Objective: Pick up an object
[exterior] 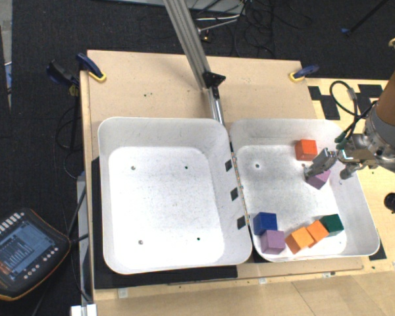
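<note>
The right bin holds several small blocks. An orange block lies near its back. A purple block sits tilted just in front of it. My gripper reaches in from the right, low over the bin, with its fingers spread apart. The left fingertip is right against the purple block's top, and the right finger stands clear of it. Nothing sits between the fingers. Along the bin's front lie a blue block, another purple block, two orange blocks and a green block.
The left bin stands beside the right one, with a ridge between them. A metal pole slants down to the bins' back edge. Blue clamps grip the bench's back corners. A teach pendant lies at the lower left.
</note>
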Motion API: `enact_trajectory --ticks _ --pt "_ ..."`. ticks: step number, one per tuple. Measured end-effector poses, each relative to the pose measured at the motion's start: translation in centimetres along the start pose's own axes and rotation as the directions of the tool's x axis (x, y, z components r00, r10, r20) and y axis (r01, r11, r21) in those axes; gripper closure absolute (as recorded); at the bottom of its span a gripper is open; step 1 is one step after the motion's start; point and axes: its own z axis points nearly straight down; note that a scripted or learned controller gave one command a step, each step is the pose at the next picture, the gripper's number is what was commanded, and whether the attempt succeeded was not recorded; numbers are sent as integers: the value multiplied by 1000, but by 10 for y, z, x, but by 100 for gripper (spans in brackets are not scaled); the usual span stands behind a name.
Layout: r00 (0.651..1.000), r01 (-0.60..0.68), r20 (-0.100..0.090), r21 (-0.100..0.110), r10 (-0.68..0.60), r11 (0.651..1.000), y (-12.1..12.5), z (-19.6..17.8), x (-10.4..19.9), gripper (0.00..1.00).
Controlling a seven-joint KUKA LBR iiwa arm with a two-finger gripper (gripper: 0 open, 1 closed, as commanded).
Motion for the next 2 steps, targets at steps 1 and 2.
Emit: enact_trajectory --ticks 1,2 --pt "1000 -2 1 -4 2 1000 1 -2 0 0" --pt "1000 -2 0 1 2 1000 2 43 7 0"
